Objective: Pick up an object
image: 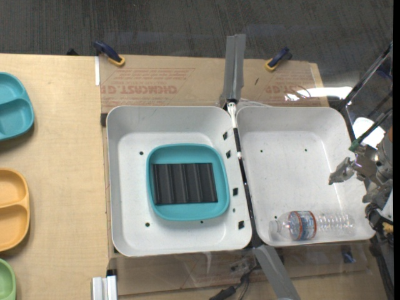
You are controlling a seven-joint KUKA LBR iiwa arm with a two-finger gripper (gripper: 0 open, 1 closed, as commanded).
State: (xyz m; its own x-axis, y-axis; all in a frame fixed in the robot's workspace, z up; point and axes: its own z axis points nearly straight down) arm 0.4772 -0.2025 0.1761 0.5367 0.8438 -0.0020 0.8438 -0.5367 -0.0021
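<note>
Bottle (312,224) lies below gripper (342,171) — apart.

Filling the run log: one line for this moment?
claw: over right bin, holding nothing | water bottle: lying in right bin

Just below the gripper (347,169) we see a clear, glossy plastic water bottle (312,224); far across, a matt teal plastic ribbed tray (187,183) on smooth white plastic.

Trays, left edge: teal tray (14,107), orange tray (12,209) and green tray (5,281), all cropped. Gripper (342,171), right edge: arm cropped, finger state indistinct.
</note>
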